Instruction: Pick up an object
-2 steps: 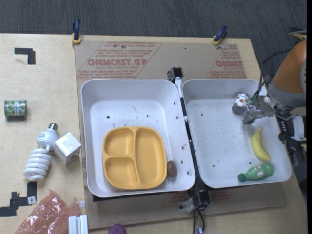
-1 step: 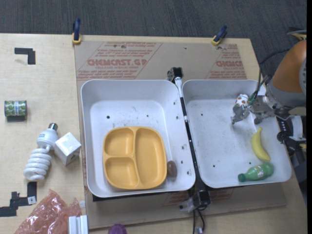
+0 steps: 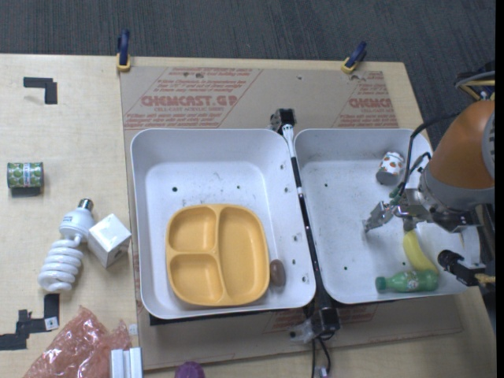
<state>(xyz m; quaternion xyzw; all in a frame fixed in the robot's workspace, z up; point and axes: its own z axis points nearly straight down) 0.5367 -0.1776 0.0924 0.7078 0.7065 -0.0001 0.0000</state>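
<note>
Two white bins sit side by side on the table [image 3: 71,132], on a brown board printed with red lettering. Left bin [image 3: 150,211]: a yellow divided plate [image 3: 216,254] with three compartments lies flat in the near half; a small brown lump [image 3: 277,272] rests on the bin floor just beside the plate's right edge. Right bin [image 3: 331,211]: a small white cup with an orange mark [image 3: 390,166] lies near the far right corner; a banana [image 3: 416,250] lies toward the near right side; a green bottle [image 3: 406,281] lies on its side along the near wall, cap pointing left, just near of the banana. The arm enters from the right, orange band visible above the wrist. The tool [image 3: 383,216] is low over the right bin's floor, to the left of the banana's far end and near of the cup. Its thin metal fingers point left and appear spread apart, with nothing seen between them; contact with the bin floor cannot be judged. Outside the bins, on the left part of the table: a green can [image 3: 24,176] on its side, a spiral light bulb [image 3: 63,250], a small white box [image 3: 109,239] touching the bulb's base end, and a pink mesh bag [image 3: 75,345] at the near edge. Two clamps [image 3: 124,51] hold the board's far edge.
</note>
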